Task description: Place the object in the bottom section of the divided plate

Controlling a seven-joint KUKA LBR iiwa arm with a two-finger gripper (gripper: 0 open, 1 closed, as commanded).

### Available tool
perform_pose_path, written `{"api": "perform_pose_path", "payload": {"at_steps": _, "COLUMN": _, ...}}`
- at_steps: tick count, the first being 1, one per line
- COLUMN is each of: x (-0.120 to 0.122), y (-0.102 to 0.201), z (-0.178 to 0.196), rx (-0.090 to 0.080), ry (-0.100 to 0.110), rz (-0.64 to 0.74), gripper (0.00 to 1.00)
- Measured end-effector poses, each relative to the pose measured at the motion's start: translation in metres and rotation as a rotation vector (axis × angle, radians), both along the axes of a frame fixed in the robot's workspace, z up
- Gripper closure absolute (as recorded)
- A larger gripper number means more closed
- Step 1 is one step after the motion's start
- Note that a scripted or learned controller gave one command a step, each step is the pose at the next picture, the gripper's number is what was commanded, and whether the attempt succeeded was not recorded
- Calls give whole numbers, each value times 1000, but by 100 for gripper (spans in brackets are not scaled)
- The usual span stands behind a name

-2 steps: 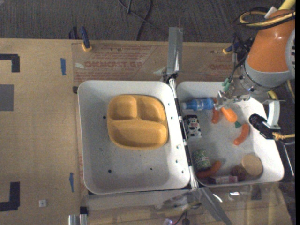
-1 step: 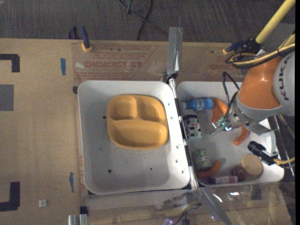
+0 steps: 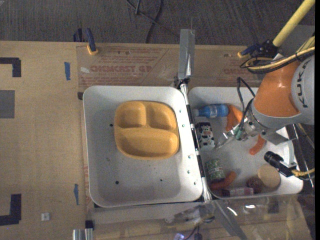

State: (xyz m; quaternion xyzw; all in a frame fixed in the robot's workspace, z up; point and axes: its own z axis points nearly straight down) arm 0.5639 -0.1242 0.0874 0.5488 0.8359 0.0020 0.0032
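Since no object lay on the plate [image 3: 146, 130] yet, I judged that the step in hand was the pick in the right bin [image 3: 241, 170], not the placing. The thing nearest the claw [image 3: 234, 135] was an orange piece [image 3: 234, 115], so I took it for the likely object, though I was not sure. It lay just beside the bottle [image 3: 212, 111], and the arm [image 3: 277, 96] covered part of it. Its long axis seemed to run at a slant, from upper left to lower right in the view, but I could not tell which end pointed where. How far the claw was open, and whether it held anything, I could not tell.

To do this step well, I wanted to close across the short side of the piece, away from the bottle and the small box [image 3: 205, 134], and to lift only after I saw the piece in the claw.

The plate sat in the left bin [image 3: 95, 149], well apart from the claw. Its bottom section [image 3: 147, 143] was the wide one, with the long axis from left to right, so the piece should be turned to lie along it.
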Motion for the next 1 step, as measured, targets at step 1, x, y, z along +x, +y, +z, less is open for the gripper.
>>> {"api": "perform_pose_path", "payload": {"at_steps": 1, "x": 1, "y": 0, "z": 11, "rx": 1, "ry": -4, "rz": -2, "gripper": 100}}
